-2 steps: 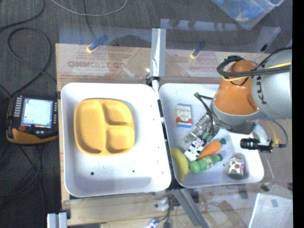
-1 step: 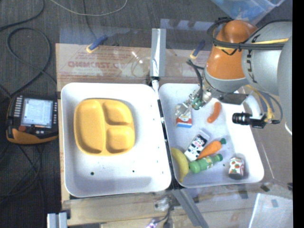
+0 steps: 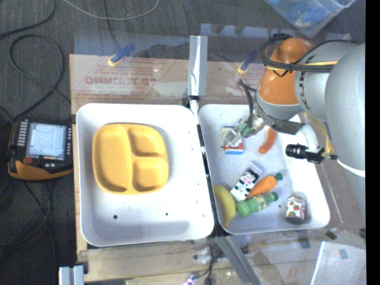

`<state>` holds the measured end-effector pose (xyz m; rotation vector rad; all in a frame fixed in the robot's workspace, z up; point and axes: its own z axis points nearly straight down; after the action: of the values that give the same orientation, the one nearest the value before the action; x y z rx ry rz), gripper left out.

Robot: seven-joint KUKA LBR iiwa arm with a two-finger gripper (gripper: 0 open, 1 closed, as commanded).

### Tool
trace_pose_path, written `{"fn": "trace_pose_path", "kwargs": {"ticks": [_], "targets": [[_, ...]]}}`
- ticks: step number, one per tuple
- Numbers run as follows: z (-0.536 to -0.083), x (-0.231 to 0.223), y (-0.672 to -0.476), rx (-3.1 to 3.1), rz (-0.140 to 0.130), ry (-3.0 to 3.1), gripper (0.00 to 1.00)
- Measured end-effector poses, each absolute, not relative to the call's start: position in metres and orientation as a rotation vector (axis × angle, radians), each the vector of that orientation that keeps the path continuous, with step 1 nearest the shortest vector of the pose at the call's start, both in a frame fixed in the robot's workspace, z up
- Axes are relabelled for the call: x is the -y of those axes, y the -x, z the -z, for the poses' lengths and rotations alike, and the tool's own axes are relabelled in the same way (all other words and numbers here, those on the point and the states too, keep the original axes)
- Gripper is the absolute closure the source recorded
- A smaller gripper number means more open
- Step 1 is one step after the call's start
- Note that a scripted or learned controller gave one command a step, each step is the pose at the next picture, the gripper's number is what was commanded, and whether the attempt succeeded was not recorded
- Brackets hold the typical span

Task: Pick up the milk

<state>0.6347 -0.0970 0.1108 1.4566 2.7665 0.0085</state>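
On the bench, the right bin (image 3: pixel 323 215) holds a banana (image 3: pixel 224 205), a green bottle (image 3: pixel 256 204), a carrot (image 3: pixel 263 186), a black-and-white spotted carton (image 3: pixel 244 183), a strawberry-print carton (image 3: pixel 295 209) and a red chili (image 3: pixel 267 140). The left bin (image 3: pixel 89 218) holds 1 yellow divided tray (image 3: pixel 130 157). The gripper (image 3: pixel 245 128) sits directly over the milk (image 3: pixel 233 139), a small carton at the right bin's upper left; whether it grips the carton cannot be told.
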Motion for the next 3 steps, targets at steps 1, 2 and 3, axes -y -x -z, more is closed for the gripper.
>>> {"fn": "trace_pose_path", "kwargs": {"ticks": [1,2,3], "targets": [[-0.184,0.06,-0.669,-2.567,0.005,-1.806,1.0],[-0.15,0.105,-0.668,-2.49,0.008,-1.912,1.0],[-0.184,0.085,-0.668,-2.269,0.004,-2.17,1.0]]}}
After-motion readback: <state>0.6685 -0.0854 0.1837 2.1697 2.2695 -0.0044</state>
